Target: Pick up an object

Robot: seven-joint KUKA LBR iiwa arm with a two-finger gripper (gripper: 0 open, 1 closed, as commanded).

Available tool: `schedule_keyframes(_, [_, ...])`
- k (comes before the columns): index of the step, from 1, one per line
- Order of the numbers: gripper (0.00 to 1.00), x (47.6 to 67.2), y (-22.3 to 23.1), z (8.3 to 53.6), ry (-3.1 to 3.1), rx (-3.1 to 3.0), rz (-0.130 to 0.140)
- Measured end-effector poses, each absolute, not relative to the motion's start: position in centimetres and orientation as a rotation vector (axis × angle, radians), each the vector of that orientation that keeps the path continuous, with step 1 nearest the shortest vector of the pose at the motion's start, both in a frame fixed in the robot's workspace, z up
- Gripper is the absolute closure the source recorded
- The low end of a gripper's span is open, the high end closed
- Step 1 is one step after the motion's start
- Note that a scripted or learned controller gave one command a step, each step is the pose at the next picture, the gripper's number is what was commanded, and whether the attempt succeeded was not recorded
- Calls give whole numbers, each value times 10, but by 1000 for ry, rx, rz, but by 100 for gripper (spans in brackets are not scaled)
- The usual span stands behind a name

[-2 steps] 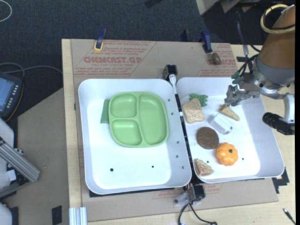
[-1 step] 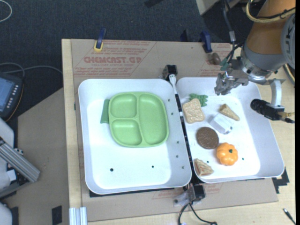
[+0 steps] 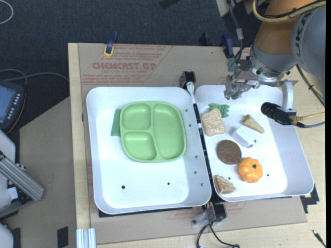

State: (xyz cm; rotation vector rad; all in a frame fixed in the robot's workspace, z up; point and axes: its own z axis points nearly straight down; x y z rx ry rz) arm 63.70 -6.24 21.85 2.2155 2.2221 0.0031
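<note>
Right white bin [image 3: 297, 159] holds all the pick candidates, loosely spaced so each is reachable: tan wedge [image 3: 223, 183] nearest, orange toy pumpkin [image 3: 250, 169], brown round cookie [image 3: 228, 152], speckled cracker [image 3: 212, 122]. Green divided plate [image 3: 152, 130] sits alone in left bin. Tool [image 3: 236, 89] hovers at far edge; grip state can't tell, nothing visibly held.

The grey arm [image 3: 310, 30] reaches in from the upper right, its orange band [image 3: 282, 14] sitting above the wrist, with cables looped around it. The wrist angles down and to the left, ending in the hand [image 3: 235, 91], which hangs low, its dark tip too small and blurred to read clearly.
</note>
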Motion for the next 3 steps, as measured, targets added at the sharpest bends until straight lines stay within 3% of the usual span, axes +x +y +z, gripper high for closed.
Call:
schedule_keyframes(1, [100,639,-72,236,2219,2218,4])
schedule_keyframes(2, [100,635,-70,215,2224,2223,-4])
schedule_keyframes(3, [100,635,-74,234,2219,2218,4])
